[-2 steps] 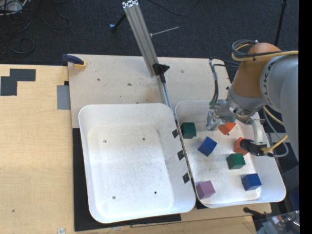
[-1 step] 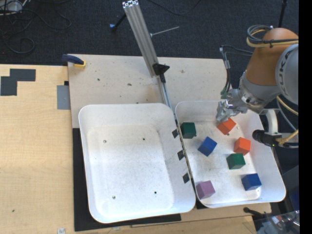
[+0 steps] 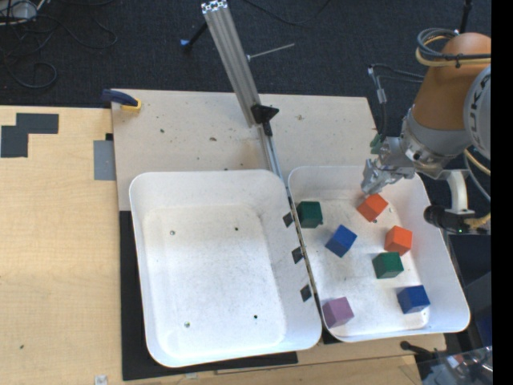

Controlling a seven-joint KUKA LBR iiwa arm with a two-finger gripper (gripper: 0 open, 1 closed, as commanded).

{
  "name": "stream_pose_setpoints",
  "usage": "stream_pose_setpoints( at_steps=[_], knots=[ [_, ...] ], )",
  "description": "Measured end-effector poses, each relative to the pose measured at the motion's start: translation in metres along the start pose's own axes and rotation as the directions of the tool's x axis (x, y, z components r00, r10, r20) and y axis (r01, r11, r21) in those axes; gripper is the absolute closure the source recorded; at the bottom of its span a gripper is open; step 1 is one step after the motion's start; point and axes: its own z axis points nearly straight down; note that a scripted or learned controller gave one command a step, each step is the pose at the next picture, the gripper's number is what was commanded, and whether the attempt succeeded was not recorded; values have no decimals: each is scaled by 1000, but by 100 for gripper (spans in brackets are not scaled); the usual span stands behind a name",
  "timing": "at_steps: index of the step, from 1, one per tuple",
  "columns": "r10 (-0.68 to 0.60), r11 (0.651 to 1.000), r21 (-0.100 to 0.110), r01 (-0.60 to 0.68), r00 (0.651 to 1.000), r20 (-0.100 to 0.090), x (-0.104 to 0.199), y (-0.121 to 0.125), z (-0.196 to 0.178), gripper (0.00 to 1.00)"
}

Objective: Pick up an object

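Note:
The right bin holds several small cubes. An orange cube lies near its far side, with my gripper just above it and touching or nearly touching its top. A second orange cube sits to the right of it. A green cube rests by the divider and a blue cube lies in the middle. Another green cube, another blue cube and a purple cube lie toward the near side. Nothing visibly hangs from the gripper.
The left bin lies beside the right one, with black clips along the shared rim. A slanted aluminium bar rises behind the bins. A small clamp sits at the bench's far left corner.

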Motion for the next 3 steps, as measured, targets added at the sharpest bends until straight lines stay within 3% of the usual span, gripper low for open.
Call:
stream_pose_setpoints(
  at_steps=[2,3],
  knots=[
    [-3,1000,6,3,1000,-2,102,-30,7,100],
    [-5,1000,6,5,1000,-3,151,-47,-8,100]
  ],
)
